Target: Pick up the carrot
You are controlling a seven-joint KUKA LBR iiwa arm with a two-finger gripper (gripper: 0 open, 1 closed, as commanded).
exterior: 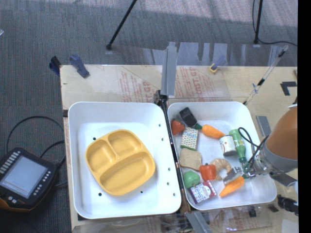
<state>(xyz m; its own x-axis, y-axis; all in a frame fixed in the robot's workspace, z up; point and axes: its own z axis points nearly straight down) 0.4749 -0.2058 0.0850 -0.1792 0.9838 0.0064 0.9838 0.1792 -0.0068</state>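
Two orange carrots lie in the right bin (233, 108). One carrot (213, 131) with a green tip rests near the bin's middle, beside a white can (227, 144). The other carrot (232, 186) lies slanted near the bin's front right corner. My gripper (244, 172) reaches in from the right and hangs low just above the upper end of this second carrot, close to or touching it. The arm's grey wrist and orange band (291, 135) rise to the right.
The right bin also holds a green bottle (238, 141), a red pepper (207, 172), bread (191, 159), a green apple (191, 179), a red packet (202, 191), a tomato (177, 127) and a black item (187, 116). A yellow divided plate (120, 161) sits in the left bin (82, 115).
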